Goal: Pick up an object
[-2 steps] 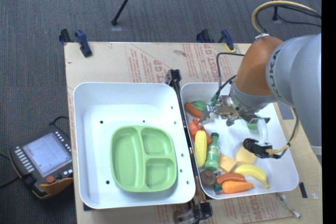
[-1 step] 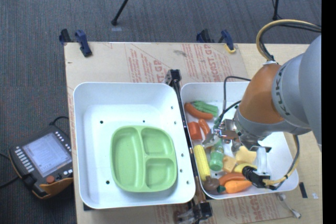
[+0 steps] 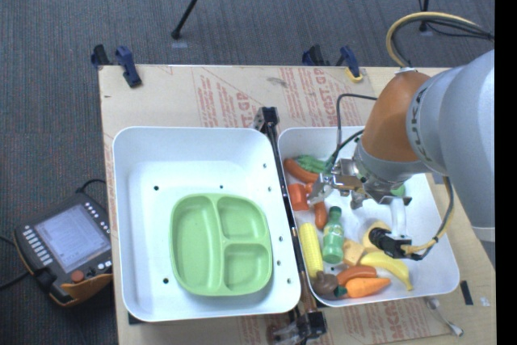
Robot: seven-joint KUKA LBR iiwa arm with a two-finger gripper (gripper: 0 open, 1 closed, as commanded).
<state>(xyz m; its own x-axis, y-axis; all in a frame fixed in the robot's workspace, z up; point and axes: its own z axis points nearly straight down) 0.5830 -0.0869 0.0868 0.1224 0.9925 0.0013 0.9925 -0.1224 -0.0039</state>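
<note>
Toys lie heaped in the right bin [image 3: 448, 275]: green bottle [image 3: 332, 241], corn cob [image 3: 310, 248], banana [image 3: 388, 262], carrots. Gripper [image 3: 349, 188] hangs above them (finger state impossible to tell). Left bin [image 3: 137, 157] holds a green divided plate [image 3: 220, 245].

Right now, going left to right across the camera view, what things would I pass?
Handheld control pendant → left bin → green divided plate → corn cob → green bottle → banana → right bin's far wall. The gripper and the other toy foods overlap, so they are left out.
</note>
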